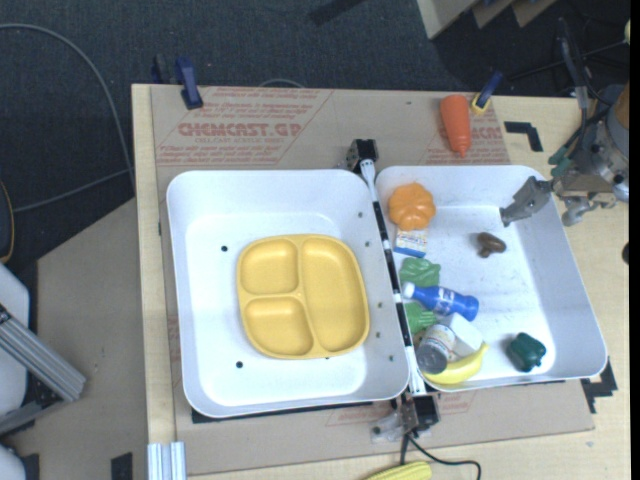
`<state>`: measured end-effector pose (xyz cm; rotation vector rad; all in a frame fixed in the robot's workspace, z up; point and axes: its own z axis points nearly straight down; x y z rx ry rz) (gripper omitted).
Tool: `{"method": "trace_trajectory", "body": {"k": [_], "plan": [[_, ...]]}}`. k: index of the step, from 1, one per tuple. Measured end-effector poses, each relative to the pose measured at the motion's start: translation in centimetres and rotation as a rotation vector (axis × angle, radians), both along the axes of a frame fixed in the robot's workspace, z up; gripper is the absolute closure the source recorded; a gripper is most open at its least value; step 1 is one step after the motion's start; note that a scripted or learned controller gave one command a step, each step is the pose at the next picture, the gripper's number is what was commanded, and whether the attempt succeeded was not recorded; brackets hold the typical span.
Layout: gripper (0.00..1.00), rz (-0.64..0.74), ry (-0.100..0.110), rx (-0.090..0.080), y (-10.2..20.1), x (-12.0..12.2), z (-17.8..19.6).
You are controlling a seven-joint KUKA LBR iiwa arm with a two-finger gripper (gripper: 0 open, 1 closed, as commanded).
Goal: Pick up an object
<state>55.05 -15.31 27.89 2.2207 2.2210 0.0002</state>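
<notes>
Task barely started: nothing lifted yet. The claw [537, 200] hangs over the upper right corner of the right bin [560, 268], carrying nothing; one finger points down-left, and I cannot tell if it is open or closed.

Candidate objects all sit in the right bin. An orange pumpkin-like toy [411, 206] lies at the top left, with a small white carton [410, 243] just below it. A small brown piece [489, 244] lies alone near the claw. A blue bottle [442, 300], green toy [418, 271], tin can [437, 347] and banana [458, 369] crowd the left wall. A dark green pepper [526, 350] sits near the lower right.

The left bin [200, 268] holds a yellow divided plate [301, 295]. An orange carrot [456, 123] lies on the worktop [250, 123] outside both bins.

Left to do: descend, grip, raise. The brown piece looks nearest.
</notes>
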Motion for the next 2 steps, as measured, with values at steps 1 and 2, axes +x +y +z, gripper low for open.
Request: {"method": "trace_trajectory", "body": {"k": [1, 2], "plan": [[0.00, 0.001, 0.002, 0.001, 1.2, 4.1, -11.4], [0.00, -0.001, 0.002, 0.000, -4.0, 2.7, -16.8]]}}
